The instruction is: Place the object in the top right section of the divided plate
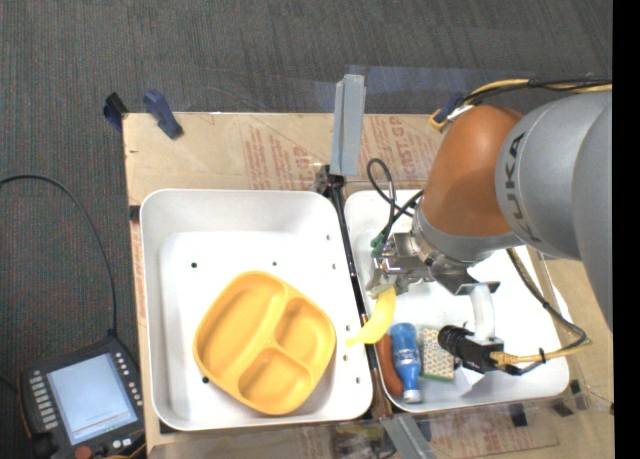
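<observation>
The yellow divided plate (265, 343) lies tilted in the left white bin (165, 217). Its two smaller sections face the upper right and its large section faces the lower left. My gripper (384, 279) hangs under the orange-banded wrist, at the left edge of the right bin (555, 372). It is shut on the upper end of a yellow banana (373, 323). The banana dangles down and to the left across the rims between the two bins, just right of the plate.
A blue bottle (405, 361), a reddish sausage-shaped item (388, 367) and a green-edged sponge (436, 355) lie in the right bin below the gripper. A grey post (348, 127) stands behind the bins. A teach pendant (85, 402) sits at lower left.
</observation>
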`<state>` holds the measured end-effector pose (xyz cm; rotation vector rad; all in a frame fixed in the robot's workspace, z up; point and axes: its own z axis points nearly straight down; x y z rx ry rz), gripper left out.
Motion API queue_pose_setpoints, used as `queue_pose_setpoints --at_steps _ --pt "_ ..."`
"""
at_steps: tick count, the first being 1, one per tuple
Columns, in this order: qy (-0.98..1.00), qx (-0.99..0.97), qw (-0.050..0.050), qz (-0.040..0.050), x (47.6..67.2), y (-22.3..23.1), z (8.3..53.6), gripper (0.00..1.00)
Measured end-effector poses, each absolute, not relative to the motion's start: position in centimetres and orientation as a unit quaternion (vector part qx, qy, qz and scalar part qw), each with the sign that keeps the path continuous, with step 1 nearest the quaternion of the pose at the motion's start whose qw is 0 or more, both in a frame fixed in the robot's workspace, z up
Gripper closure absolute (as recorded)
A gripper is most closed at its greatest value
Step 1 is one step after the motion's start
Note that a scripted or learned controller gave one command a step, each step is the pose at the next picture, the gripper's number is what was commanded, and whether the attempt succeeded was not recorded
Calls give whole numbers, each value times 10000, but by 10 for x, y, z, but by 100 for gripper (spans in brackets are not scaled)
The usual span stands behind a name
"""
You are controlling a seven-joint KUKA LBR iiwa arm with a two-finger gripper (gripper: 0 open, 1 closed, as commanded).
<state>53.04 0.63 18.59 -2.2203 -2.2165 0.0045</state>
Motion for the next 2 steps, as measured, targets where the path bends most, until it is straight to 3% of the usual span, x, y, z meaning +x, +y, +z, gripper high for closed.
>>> queue_pose_setpoints --at_steps 1,2 --pt "-7549 -6558 23 19 486 49 186 100" --pt "-7543 -6566 21 18 486 48 186 0"
